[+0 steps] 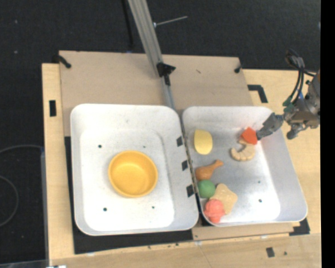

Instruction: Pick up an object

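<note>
Gripper: the two-finger gripper (272,124) is being seen at the right edge, reaching in over the upper right rim of the right bin; one dark finger is being pointed down-left toward the orange block, and whether the fingers are spread or pressed together cannot be told.
Small orange-red block (249,135): is being shown lying in the upper right part of the right shallow white bin (279,194), just beside the gripper's tip; contact cannot be told.
Pale beige curved piece (243,153): is being shown just below the orange block, touching or nearly touching it.
Pale yellow oval object (203,142): is being seen lying near the right bin's left wall, upper part.
Brown drumstick-shaped toy (208,170): is being shown below the yellow oval.
Small green ball (206,189): is being seen just under the drumstick.
Tan flat piece (226,197): is being shown beside the green ball, touching the pink rounded object (214,209) at the bin's lower left corner.
Round yellow bowl (133,173): is being seen standing upright in the left shallow white bin (89,133).
Table (53,149): both bins are being carried side by side on the light wooden table.
</note>
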### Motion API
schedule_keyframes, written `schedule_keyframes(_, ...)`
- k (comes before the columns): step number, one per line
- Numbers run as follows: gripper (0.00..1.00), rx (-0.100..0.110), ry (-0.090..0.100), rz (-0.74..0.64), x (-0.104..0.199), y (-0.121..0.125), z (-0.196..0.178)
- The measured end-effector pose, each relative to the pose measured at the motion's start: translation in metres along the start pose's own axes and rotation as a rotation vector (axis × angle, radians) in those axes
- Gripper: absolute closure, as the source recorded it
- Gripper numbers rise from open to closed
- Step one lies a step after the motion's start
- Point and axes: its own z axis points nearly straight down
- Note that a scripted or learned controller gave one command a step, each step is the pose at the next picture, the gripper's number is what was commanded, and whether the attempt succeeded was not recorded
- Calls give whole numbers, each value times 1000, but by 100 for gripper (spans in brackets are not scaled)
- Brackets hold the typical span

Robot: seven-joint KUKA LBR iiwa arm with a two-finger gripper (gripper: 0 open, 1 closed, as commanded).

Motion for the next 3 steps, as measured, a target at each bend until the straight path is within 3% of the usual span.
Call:
schedule_keyframes(1,0,0,1,0,0,0,0)
schedule_keyframes(3,0,6,-1,5,-4,7,96)
